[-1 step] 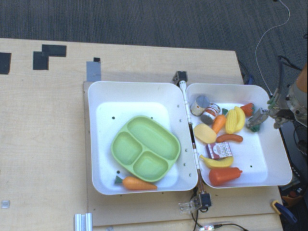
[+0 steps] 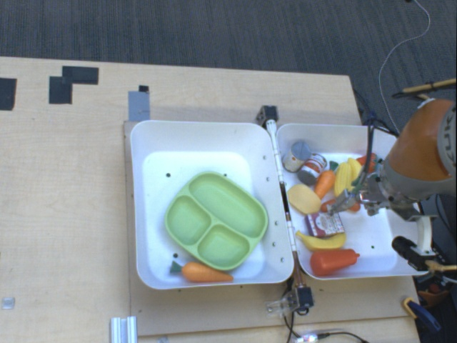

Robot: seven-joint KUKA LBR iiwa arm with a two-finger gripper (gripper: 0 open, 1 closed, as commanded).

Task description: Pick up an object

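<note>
Hovering my claw [image 2: 348, 200] in the right bin [image 2: 385, 138], toward its middle; its spread I cannot tell. Nearest item: red packet [image 2: 325, 224], lying flat toward the near edge. I am favouring a straight descent.

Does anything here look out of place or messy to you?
One thing: an orange toy carrot lies in the left white bin beside the green divided plate, apart from the other toy foods heaped in the right white bin. Nothing looks spilled or broken.
</note>
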